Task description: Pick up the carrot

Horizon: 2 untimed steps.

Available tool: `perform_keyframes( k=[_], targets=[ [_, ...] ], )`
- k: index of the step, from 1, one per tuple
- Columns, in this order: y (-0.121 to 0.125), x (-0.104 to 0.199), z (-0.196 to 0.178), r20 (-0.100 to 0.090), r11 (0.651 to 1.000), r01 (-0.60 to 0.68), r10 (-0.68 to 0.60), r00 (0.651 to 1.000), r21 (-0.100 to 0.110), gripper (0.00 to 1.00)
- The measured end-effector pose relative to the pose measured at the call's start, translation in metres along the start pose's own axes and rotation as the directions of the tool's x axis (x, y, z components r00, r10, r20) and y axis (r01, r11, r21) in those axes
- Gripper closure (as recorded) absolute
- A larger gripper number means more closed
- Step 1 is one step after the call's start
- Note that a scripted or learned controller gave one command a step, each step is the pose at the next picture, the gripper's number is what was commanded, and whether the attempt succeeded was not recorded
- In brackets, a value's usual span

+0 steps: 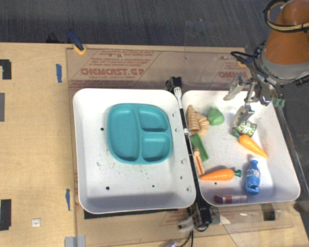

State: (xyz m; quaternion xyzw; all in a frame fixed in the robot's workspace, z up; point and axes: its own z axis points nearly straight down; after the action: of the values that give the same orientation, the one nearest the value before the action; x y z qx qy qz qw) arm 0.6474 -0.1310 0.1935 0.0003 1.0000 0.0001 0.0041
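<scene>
Hovering over right bin, tool near carrot.
Apparently gripping nothing; jaw state not discernible from above.

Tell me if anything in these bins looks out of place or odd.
Nothing is spilled or broken. One oddity: the right bin holds two carrots, one below the gripper, another near the blue bottle. The teal tray sits slightly askew.

Orange carrot, a second orange carrot, blue bottle, teal tray, white bins, tan bench.
</scene>
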Motion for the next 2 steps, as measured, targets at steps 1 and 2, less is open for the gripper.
perform_keyframes(
  k=[1, 2],
  targets=[
    [-0.029, 0.018, 0.101, 0.002, 0.980, 0.200, -0.200, 0.980, 0.001, 0.00],
    [-0.024, 0.068, 0.103, 0.002, 0.954, 0.300, -0.300, 0.954, 0.001, 0.00]
  ],
)
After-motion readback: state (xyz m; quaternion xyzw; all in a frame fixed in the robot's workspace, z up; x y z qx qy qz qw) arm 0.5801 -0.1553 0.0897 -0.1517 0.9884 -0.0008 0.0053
